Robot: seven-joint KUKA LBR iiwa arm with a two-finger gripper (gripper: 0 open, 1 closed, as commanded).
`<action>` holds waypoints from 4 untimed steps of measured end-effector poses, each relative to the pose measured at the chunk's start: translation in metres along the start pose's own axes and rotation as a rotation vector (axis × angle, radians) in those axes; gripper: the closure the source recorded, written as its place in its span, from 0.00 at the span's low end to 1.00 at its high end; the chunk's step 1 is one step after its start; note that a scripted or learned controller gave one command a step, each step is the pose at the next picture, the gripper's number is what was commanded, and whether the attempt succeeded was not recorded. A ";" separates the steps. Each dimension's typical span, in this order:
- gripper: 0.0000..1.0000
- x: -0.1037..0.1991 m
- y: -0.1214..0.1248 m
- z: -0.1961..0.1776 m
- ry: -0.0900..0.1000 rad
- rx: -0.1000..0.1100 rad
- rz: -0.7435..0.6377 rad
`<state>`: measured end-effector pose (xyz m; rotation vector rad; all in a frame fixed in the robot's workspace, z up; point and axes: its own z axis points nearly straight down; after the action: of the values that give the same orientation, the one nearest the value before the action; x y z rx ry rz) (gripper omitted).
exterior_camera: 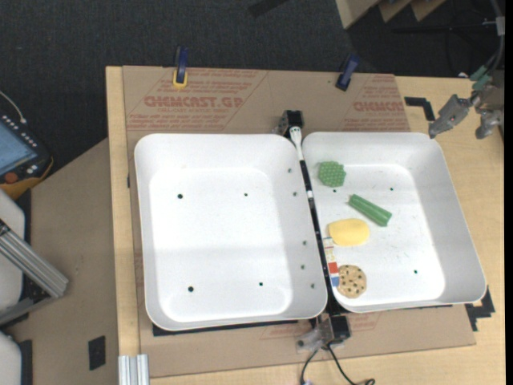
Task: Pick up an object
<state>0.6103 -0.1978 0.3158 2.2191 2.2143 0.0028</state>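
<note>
**Four small things wait in the right bin while the claw hangs off at the table's far corner**

Two shallow white plastic bins sit side by side on a brown cardboard sheet printed with red lettering, which covers the pale wooden table (pixel 88 215). The left bin (pixel 160 239) has smooth, glossy walls and a few dark dots on its floor. The right bin (pixel 433 215) holds everything of interest, all crowded toward its left wall near the black strip where the two bins meet.

Furthest back lies a bumpy green lump (pixel 331 173), knobbly like a floret. Just in front of it, tilted on a slant, rests a smooth green stick-shaped piece (pixel 369 209). Closer still is a rounded, matte yellow lump (pixel 349 232), and nearest to me a flat tan cookie with dark specks (pixel 351 280), touching a small red, white and blue tab on the bin's wall. None of them is stacked on another.

Two blue clamps (pixel 181 62) pin the cardboard's far edge.

The grey metal claw (pixel 462 112) sits outside the right bin, past its far right corner, well apart from all four pieces. I cannot tell how it is set.
</note>
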 end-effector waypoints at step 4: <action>1.00 0.133 -0.131 -0.032 0.007 0.013 -0.010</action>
<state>0.4789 -0.0644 0.3461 2.2178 2.2353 -0.0040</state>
